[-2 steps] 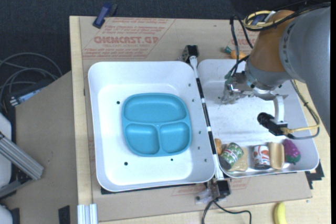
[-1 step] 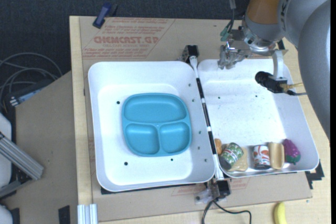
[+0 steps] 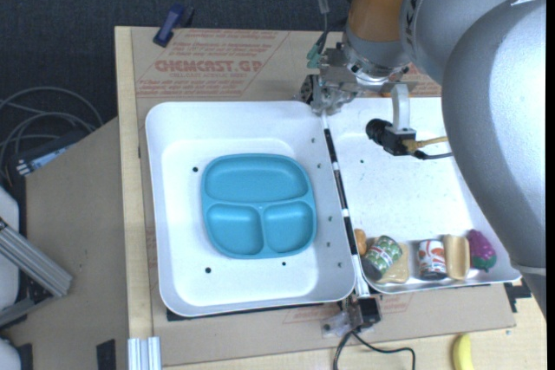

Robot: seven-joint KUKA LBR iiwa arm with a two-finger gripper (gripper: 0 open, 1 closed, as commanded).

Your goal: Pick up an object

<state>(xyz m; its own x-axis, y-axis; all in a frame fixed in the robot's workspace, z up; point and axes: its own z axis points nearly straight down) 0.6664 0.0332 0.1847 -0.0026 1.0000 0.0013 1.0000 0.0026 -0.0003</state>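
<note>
Gripper (image 3: pixel 325 96) sits at the far end of the bench, just above the rim where the two white bins meet; whether it is apart or together cannot be told from this angle (the wrist hardware hides it), and nothing shows clamped in it.

Candidate objects all lie in the right bin (image 3: pixel 408 186), lined up along its near edge: a small can with a green label (image 3: pixel 382 255), a red-and-white can (image 3: pixel 429 256), a tan roll-shaped item (image 3: pixel 456 256) and a magenta toy (image 3: pixel 482 249). They touch or nearly touch each other, row running left-right across the view. From the gripper they lie toward the near side and a bit to the right, well apart from it, w/ bare bin floor between. The cans look to be on their sides, but their exact axes are hard to call at this size.

The left bin (image 3: pixel 173 186) holds a blue divided tray (image 3: pixel 257 204), approx. centred.

Surface: both bins rest on a brown board (image 3: pixel 217 65) on the bench. A yellow item (image 3: pixel 464 353) lies outside the bins at the near edge, and a small blue object (image 3: pixel 173 24) at the board's far-left corner. Cables trail on the dark floor to the left.

Judgement: the pick has not begun; the arm would need to travel toward the near edge first.
</note>
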